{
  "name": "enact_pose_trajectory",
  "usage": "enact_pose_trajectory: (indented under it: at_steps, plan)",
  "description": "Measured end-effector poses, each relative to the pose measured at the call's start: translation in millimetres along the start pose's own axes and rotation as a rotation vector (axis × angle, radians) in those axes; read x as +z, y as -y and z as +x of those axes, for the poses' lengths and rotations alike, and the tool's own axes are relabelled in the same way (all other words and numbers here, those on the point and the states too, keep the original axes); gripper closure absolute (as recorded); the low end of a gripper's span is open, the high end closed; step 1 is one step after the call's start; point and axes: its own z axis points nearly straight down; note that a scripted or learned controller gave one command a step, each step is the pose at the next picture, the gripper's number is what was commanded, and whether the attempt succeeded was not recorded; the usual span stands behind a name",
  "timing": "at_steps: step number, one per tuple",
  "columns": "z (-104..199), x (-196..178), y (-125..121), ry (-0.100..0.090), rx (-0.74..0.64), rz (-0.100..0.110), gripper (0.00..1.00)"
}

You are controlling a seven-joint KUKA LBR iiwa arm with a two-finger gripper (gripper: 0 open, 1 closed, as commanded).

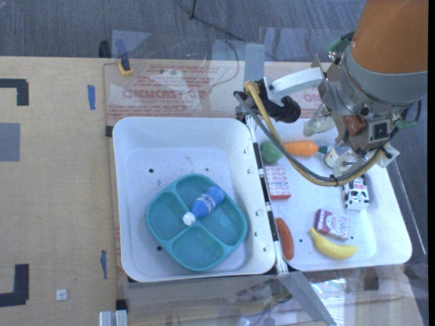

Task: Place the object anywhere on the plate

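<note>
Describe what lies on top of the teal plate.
A small blue bottle with a white cap lies across the divided teal plate. The plate surface directly beneath the bottle is covered.

Teal plate (196,231), divided into compartments, lies flat in my left bin, toward the near side. Small blue bottle (204,205) with white cap rests on its side on the plate, across the central dividers, cap pointing toward lower left.

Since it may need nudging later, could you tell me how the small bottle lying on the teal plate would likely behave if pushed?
The bottle lies on its side across the plate dividers, so it would probably roll. It looks like small clear plastic, likely light and somewhat slippery. The raised ridges may stop it.
</note>
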Motion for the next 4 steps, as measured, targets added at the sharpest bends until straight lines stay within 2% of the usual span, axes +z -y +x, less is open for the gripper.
enact_pose_trajectory:
  at_steps: [1, 2, 3, 4]
  plan:
    - [4, 0, 21, 0.0, 0.002, 0.0, 0.0]
    - [20, 0, 2, 0.005, -0.423, 0.002, 0.0]
    - [41, 0, 25, -0.001, -0.031, 0.0, 0.0]
    - [16, 0, 85, 0.005, -0.276, 0.002, 0.0]
